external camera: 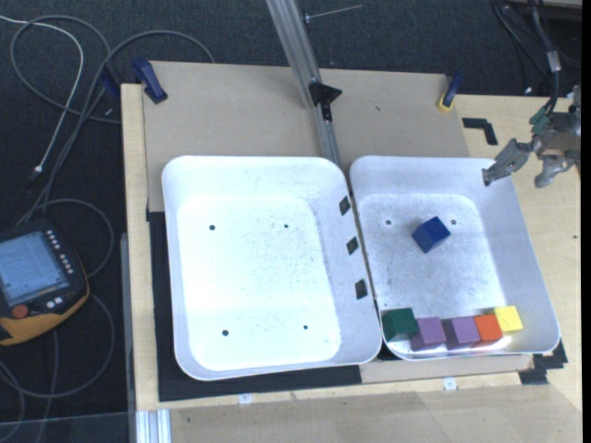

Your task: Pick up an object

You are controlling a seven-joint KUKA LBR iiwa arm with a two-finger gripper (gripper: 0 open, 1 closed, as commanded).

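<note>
The tool (523, 165) hangs open and empty; the blue cube (430, 233) lies well apart, down-left of it.

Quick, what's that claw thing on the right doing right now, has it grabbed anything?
Gripper: open, fingers spread, holding nothing; it sits over the right bin's upper right rim, away from the blue cube.

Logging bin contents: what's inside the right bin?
Right bin: blue block mid-floor; green, purple, purple, orange, yellow blocks along the near wall. Nothing looks covered.
</note>
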